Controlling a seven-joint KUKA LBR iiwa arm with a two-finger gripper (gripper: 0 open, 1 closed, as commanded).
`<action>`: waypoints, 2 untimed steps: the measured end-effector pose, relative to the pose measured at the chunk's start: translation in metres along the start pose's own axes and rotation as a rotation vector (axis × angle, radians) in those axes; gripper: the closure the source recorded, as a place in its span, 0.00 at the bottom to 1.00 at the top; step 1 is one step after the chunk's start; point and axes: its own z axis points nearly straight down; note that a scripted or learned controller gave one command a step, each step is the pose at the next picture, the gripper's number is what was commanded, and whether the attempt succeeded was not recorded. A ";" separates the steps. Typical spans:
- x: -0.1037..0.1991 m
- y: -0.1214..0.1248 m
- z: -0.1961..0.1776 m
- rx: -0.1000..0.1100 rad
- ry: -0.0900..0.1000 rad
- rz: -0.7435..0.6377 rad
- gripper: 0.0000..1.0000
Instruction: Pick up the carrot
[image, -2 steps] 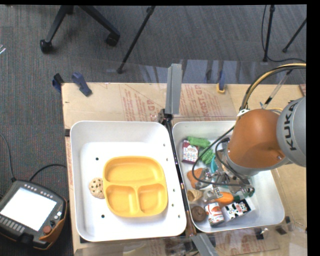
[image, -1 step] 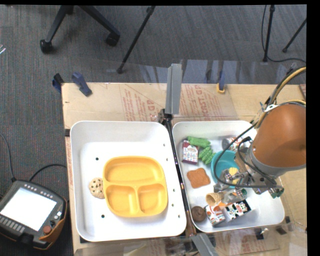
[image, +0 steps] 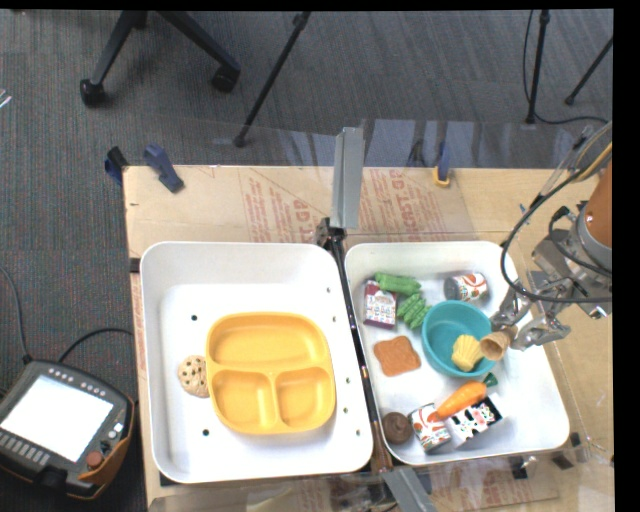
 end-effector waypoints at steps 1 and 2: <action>0.001 0.000 0.001 -0.002 0.001 0.001 0.00; 0.003 0.044 0.132 -0.008 0.005 -0.107 0.00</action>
